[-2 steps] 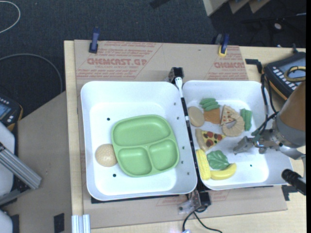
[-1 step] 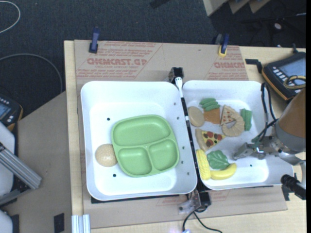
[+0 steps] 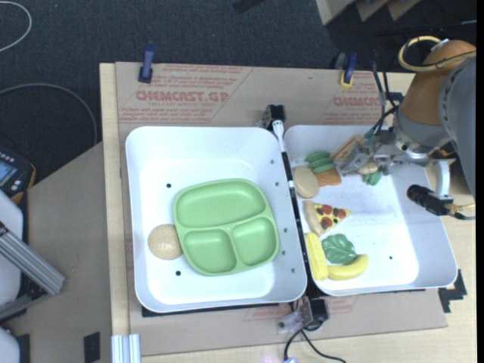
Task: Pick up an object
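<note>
My gripper (image 3: 361, 159) hangs low over the far part of the right bin (image 3: 412, 240), on the grey arm (image 3: 435, 104) that comes in from the right. A small pale green piece (image 3: 371, 177) lies right by its tip; whether it is held is unclear. Just left of the gripper lie a green toy vegetable (image 3: 318, 159), an orange piece (image 3: 329, 177) and a tan round piece (image 3: 305, 181). Nearer the front are a pizza slice (image 3: 330, 216), a corn cob (image 3: 315, 255), a green leaf (image 3: 339, 248) and a banana (image 3: 349, 268).
The left bin (image 3: 197, 153) holds a green divided plate (image 3: 225, 225) and a tan round cookie (image 3: 164, 242) at its left side. A black part (image 3: 429, 200) juts over the right bin's right side. Blue clamps (image 3: 146, 64) grip the board's far edge.
</note>
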`<action>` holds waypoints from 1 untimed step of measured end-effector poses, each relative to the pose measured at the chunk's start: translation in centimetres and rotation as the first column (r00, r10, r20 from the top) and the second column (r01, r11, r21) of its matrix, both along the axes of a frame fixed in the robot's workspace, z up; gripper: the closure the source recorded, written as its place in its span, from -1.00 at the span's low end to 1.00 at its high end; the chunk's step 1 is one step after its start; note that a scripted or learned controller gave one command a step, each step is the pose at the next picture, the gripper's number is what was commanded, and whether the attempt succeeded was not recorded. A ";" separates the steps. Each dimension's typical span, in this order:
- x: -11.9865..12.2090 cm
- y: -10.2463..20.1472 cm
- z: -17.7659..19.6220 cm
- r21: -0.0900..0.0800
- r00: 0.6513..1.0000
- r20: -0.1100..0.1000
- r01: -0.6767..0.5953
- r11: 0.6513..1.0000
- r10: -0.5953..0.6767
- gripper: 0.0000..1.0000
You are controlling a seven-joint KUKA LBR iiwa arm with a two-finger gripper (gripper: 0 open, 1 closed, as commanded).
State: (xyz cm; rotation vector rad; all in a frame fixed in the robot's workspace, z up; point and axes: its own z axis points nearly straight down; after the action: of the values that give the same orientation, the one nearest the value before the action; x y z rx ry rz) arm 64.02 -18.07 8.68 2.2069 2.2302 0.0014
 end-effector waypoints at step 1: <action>-7.6 14.2 10.2 0.007 1.000 -0.006 0.002 1.000 -0.002 -1.00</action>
State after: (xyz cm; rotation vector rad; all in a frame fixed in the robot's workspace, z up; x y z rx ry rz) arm 56.40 -3.86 18.91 2.2155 2.2338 0.0027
